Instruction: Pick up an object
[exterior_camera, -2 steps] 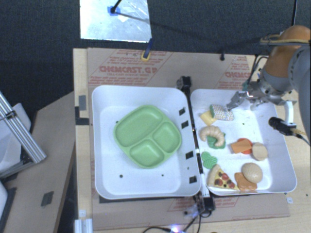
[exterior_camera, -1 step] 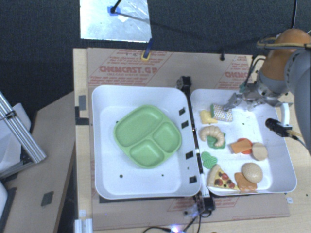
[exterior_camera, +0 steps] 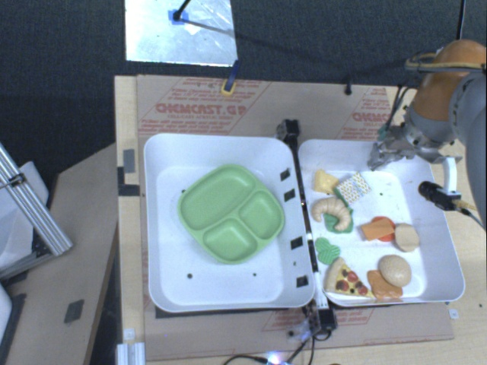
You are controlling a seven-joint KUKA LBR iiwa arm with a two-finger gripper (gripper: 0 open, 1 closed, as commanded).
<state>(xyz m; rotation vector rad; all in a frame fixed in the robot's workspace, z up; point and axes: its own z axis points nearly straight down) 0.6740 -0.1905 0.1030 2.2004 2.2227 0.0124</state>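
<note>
The grey arm with its orange band reaches in from three o'clock, wrist bent down; the gripper (exterior_camera: 380,157) hangs over the right bin's (exterior_camera: 449,261) twelve o'clock corner; whether it is apart or together, I cannot tell. Two shallow white bins sit on the worktop (exterior_camera: 84,196); the left bin (exterior_camera: 163,280) bears one glossy green three-compartment plate (exterior_camera: 231,213). The right holds toy foods: a curved croissant (exterior_camera: 333,211), a triangular pizza slice (exterior_camera: 346,279), a checkered block (exterior_camera: 353,188), a round bun (exterior_camera: 395,269).
</note>
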